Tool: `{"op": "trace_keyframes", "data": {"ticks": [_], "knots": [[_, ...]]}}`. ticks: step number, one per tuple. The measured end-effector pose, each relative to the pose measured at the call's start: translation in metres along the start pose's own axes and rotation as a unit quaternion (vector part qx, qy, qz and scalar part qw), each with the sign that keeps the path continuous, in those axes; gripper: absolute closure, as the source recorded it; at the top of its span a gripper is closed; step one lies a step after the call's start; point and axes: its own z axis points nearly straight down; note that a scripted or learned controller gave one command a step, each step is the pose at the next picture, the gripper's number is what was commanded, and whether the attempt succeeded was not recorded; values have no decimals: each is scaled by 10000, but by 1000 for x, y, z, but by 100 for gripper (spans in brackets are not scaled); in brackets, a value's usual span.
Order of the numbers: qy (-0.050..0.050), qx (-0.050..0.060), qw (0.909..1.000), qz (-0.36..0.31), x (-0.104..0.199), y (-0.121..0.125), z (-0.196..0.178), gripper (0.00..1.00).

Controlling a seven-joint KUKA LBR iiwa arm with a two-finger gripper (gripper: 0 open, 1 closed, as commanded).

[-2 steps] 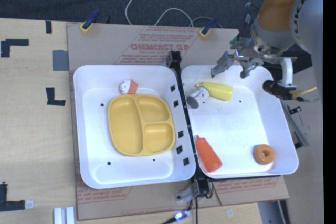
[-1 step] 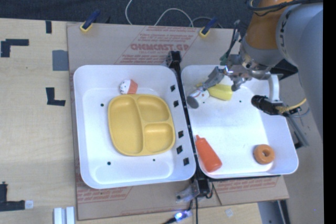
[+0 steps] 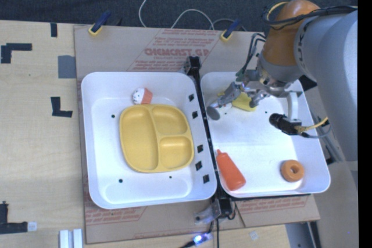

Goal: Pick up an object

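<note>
Jaws (image 3: pixel 216 108) sit low in the upper left part of the right bin (image 3: pixel 314 183), close to the divider between the bins; can't tell whether they're spread or closed, the grey tip reads as one blob from this angle. Nothing visibly between them.

Near to far, candidates:

- Orange bottle-shaped piece (image 3: pixel 230 171), bottom left of the right bin, lying on its side along the divider wall. Looks like light hard plastic, smooth, likely slippery, and round enough to roll. Best grip across the narrower neck end, jaws square to its long axis. Wall clearance is tight on one side.
- Donut (image 3: pixel 292 171), lower right of the right bin, flat on the floor near the rim. Probably a light toy; whether soft or hard I can't say. Pinch across the ring, or one finger into the hole.
- Yellow divided plate (image 3: pixel 156 137), centre of the left bin (image 3: pixel 93 183). Stiff, wide, shallow; only the rim is grippable. Poor pick.
- Small white-and-orange item (image 3: pixel 141 96), just beyond the plate's upper edge. Too small to identify.
- Yellow object (image 3: pixel 243 103), upper part of the right bin, directly under the wrist and partly hidden. Nearest to the jaws, so I judge it the likely target. Shape unclear; looks small and light.

Risk: smooth plastic squirting out under a pinch.
</note>
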Motion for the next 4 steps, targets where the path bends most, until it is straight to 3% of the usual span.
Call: {"op": "trace_keyframes", "data": {"ticks": [1,2,4], "knots": [[10,-105,9999,12,1,6,18,0],[10,-84,10000,-10,2,5,12,100],[-1,-49,10000,2,3,0,-77,100]]}}
